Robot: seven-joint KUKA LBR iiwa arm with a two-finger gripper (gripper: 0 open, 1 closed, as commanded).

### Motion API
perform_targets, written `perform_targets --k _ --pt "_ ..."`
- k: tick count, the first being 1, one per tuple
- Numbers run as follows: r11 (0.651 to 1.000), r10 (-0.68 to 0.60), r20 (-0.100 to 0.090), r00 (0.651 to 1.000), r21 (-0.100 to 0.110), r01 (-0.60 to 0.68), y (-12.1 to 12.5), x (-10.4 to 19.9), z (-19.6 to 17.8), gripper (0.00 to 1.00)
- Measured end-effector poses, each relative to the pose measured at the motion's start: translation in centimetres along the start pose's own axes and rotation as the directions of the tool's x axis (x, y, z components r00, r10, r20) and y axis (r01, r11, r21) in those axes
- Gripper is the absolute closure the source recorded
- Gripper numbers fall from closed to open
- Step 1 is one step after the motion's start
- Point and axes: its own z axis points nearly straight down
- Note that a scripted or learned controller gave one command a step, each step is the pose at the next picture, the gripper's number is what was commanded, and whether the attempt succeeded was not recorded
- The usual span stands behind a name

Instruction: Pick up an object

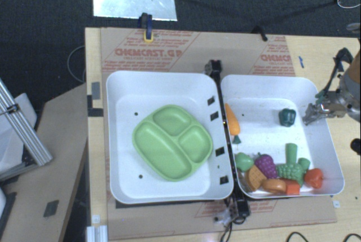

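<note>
Toy foods lie in the right bin (265, 91). An orange carrot (231, 118) rests by its left wall and a dark green pepper (287, 117) sits alone near the right side. Along the front wall there is a pile: a light green fruit (243, 162), purple grapes (266, 166), a green stalk (291, 153), a red tomato (313, 177) and orange pieces (274, 183). My gripper (313, 114) hangs over the bin's right rim, just right of the pepper and apart from it. I see nothing held in it.
The left bin (130, 94) holds a light green divided plate (172, 142). A black divider with clips (217, 122) runs between the bins. Cardboard (169, 52) lies under both. A metal frame (20, 122) stands off the bench at the left.
</note>
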Motion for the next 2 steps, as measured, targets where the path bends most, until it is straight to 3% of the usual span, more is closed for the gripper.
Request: perform_targets --k 1,2 --pt "1.0 0.0 0.0 1.0 0.0 0.0 0.1 0.0 -2.6 1.0" --pt "1.0 -0.005 -0.002 1.0 0.001 0.005 2.8 4.8 -1.6 1.0"
